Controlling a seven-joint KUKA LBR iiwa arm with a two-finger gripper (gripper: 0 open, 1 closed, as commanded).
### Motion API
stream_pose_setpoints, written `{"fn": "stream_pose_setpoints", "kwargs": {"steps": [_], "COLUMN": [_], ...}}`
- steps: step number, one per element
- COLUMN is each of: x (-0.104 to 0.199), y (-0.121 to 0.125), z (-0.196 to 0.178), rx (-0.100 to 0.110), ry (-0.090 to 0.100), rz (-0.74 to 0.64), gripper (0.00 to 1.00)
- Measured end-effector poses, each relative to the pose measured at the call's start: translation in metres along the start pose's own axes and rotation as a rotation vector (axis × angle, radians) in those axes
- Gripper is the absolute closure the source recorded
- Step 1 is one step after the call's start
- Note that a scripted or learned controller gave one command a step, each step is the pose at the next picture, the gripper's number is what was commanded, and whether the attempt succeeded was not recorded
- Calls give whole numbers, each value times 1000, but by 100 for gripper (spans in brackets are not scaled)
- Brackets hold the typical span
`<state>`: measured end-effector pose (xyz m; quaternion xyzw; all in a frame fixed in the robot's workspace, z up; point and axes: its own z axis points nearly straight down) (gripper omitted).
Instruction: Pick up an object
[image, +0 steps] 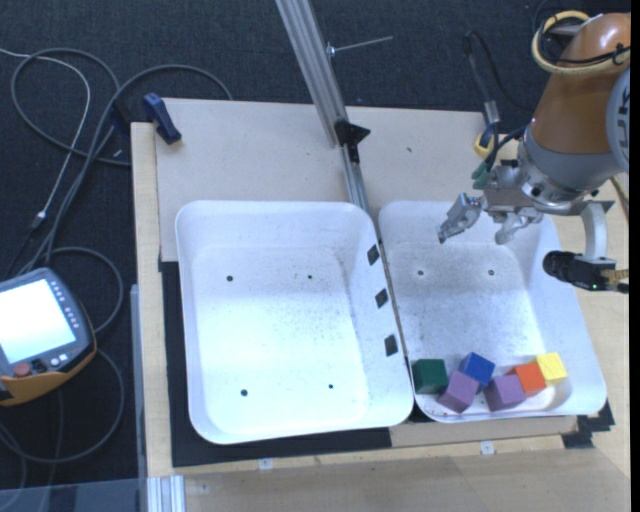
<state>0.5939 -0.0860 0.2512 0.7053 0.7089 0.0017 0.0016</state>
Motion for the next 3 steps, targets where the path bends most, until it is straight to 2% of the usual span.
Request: {"fn": "stream_pose_setpoints", "kwargs": {"steps": [1, 2, 3], "x": [-111, -100, -100], "y": [-66, -69, -69], "z": [28, -27, -35], "rx": [10, -3, -1], "ry": [-1, -2, -2], "rz": [15, 4, 2], "gripper": [0, 0, 100]}}
